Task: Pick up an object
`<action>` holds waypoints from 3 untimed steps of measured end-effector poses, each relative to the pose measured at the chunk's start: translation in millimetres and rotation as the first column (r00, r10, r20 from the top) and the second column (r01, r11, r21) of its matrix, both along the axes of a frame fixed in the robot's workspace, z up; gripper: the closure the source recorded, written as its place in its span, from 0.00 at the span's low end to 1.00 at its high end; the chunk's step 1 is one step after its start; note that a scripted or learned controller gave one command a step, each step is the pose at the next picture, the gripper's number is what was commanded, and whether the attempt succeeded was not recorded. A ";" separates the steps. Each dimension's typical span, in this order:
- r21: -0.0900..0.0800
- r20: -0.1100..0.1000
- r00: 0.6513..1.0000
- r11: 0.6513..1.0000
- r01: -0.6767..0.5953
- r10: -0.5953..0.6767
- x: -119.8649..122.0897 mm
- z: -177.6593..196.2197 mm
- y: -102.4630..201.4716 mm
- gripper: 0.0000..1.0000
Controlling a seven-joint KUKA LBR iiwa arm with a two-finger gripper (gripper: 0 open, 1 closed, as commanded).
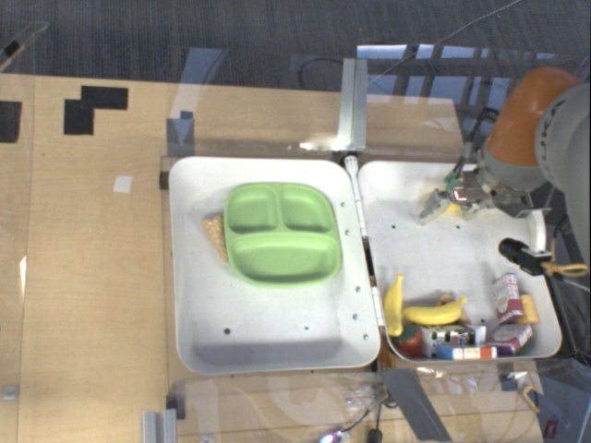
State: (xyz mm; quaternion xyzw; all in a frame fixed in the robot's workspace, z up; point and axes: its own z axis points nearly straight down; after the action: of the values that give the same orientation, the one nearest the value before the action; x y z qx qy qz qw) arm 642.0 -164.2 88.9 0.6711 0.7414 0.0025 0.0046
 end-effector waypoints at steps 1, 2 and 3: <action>-0.001 0.010 1.000 1.000 -0.006 0.006 3.4 14.4 1.8 1.00; 0.004 0.000 0.941 0.941 0.338 -0.338 0.1 -0.1 13.1 1.00; 0.003 -0.001 0.941 0.941 0.338 -0.338 -0.4 -0.3 12.6 0.00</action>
State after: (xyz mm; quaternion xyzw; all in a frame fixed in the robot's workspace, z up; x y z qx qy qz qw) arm 641.6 -151.6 88.6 0.7885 0.6150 0.0029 0.0038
